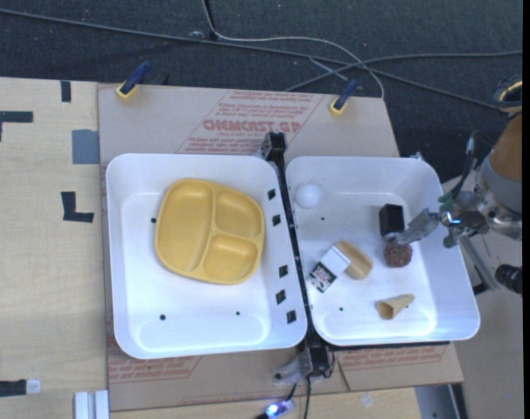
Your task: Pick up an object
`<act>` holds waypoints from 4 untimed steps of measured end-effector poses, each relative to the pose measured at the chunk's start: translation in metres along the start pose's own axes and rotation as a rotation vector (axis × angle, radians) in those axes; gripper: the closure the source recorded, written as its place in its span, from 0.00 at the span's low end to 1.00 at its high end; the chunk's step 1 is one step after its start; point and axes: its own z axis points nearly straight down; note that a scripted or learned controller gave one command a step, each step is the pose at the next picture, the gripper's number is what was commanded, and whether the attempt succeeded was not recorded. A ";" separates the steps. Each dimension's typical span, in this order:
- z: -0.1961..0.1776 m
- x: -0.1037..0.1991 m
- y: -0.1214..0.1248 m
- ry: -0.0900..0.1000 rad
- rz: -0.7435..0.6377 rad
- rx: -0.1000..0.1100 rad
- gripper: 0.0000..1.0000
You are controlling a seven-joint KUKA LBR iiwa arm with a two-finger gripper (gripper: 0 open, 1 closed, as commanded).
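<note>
The grey arm (500,186) is reaching in from the right edge of the scene, its orange band (507,151) showing at the far right above the wrist; the wrist is sitting level with the middle of the frame, cluttered with cabling and fittings; the gripper (415,229) is extending leftward and slightly toward the near side from it; its grey finger (417,227) is angling down and left, the tip pointing low.
</note>
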 end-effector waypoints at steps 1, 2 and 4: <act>-0.006 0.000 0.003 -0.003 -0.004 -0.012 0.00; 0.039 -0.004 0.006 -0.003 -0.003 -0.008 0.00; 0.131 -0.011 0.005 -0.005 -0.004 -0.014 0.00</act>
